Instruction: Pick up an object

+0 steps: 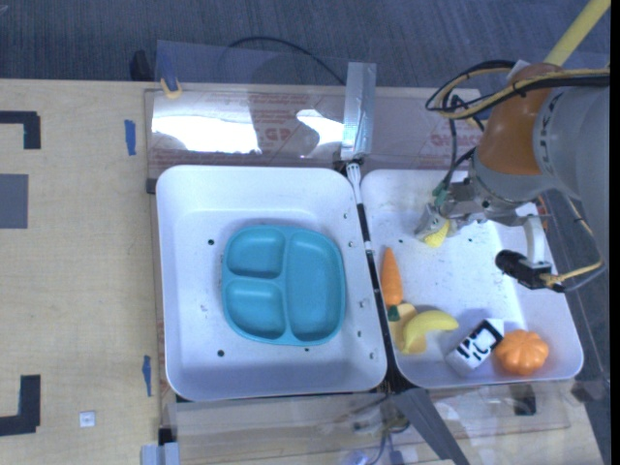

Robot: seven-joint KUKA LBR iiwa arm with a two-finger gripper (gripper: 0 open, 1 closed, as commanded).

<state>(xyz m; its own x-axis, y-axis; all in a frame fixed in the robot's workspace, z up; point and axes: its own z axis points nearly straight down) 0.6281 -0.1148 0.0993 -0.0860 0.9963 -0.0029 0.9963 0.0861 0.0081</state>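
My gripper (433, 229) reaches in from the right over the back of the right bin (465, 260). A small yellow piece (438, 234) sits right at its fingertips, and the fingers look shut on it. Nearer the front of this bin lie an orange carrot (390, 277), a yellow banana (426, 325), a black-and-white block (477, 342) and a small orange pumpkin (521, 352). The grey arm with its orange band (513, 134) hides the bin's back right corner.
The left bin (184, 221) holds a teal divided plate (286, 284) in its middle. A metal divider (358, 124) stands behind the seam between the bins. A black part with cables (523, 267) hangs off the arm over the right bin's right side.
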